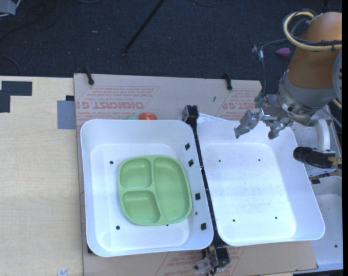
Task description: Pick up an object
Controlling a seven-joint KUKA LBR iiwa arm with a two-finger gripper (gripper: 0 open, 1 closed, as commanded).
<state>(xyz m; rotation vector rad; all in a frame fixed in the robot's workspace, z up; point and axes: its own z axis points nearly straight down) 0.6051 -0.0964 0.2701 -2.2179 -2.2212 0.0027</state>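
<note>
Claw point(260, 126) hangs open and empty over the right bin's point(312, 223) far edge, so the pick looks not yet begun, and the next move needs a long reach left to the green tray point(153, 190) lying flat in the left bin point(99, 154).

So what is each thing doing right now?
Green plate: lying flat, right side up, in the left bin.
Gripper: open, holding nothing, above the right bin's back edge.
Orange thing: behind the left bin, partly hidden.
</note>
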